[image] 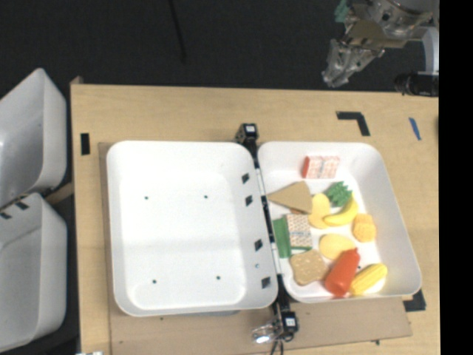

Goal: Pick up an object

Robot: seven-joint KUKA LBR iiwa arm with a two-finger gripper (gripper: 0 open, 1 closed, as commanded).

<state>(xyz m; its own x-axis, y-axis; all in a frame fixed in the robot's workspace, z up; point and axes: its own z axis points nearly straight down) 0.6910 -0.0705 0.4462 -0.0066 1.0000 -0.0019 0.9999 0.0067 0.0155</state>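
Your tool (341, 66) hangs high at the upper right, above the dark floor beyond the counter's far edge; you cannot tell from here how it is set. Well below it, the right-hand shallow white bin (392, 191) holds the toy food. Look at the red plastic bottle-shaped piece (341, 273) near the front: its long axis runs slightly tilted, narrow end toward the near rim, touching a yellow corn cob (369, 277) and a tan toast slice (307, 266). Both bins sit on your pale wooden counter (185, 113); the left white bin (177, 228) adjoins.
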